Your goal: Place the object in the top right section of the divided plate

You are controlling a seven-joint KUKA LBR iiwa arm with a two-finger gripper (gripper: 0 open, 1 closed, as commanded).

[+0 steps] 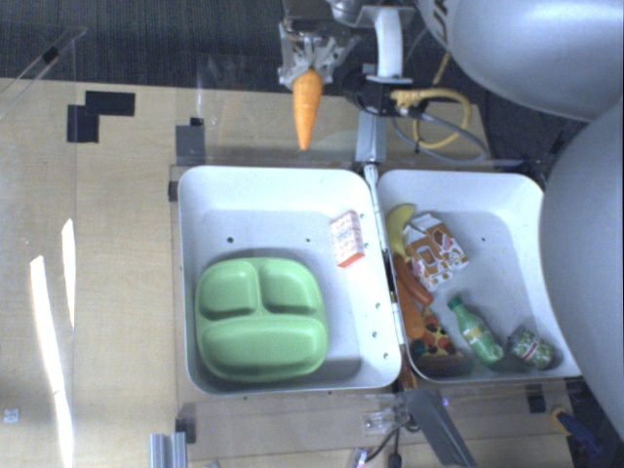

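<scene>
Carrot clamped between fingers, hanging above left bin; no legible labels.

Lighting: bright, even, from overhead. Glare: pale streaks on bench at left; sheen on arm. Shadows: soft, under plate and along left bin walls. Focus: moderately soft throughout; small print on packets illegible. Top strip dark, low in detail. Slight grain; no marked edge distortion.
</scene>
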